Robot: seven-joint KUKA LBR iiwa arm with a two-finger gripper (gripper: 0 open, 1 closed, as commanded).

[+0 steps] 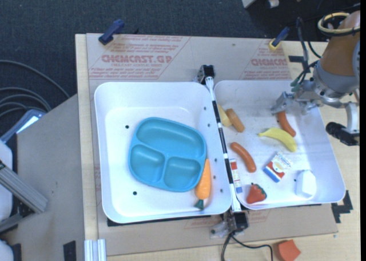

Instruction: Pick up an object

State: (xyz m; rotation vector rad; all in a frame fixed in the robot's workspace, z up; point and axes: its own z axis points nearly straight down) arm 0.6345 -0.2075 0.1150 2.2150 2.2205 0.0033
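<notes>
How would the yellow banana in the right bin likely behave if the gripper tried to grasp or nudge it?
The banana looks like smooth moulded plastic, so probably stiff, light and somewhat slippery between fingers. Its curved, rounded body lying flat suggests it may pivot or rock rather than roll far. A red sausage touches its upper side, so a push could shift both.

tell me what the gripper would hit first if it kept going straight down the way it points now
Probably the red sausage lying just below the gripper in the right bin, with the banana a little further on; depth is hard to judge from this slant.
</notes>
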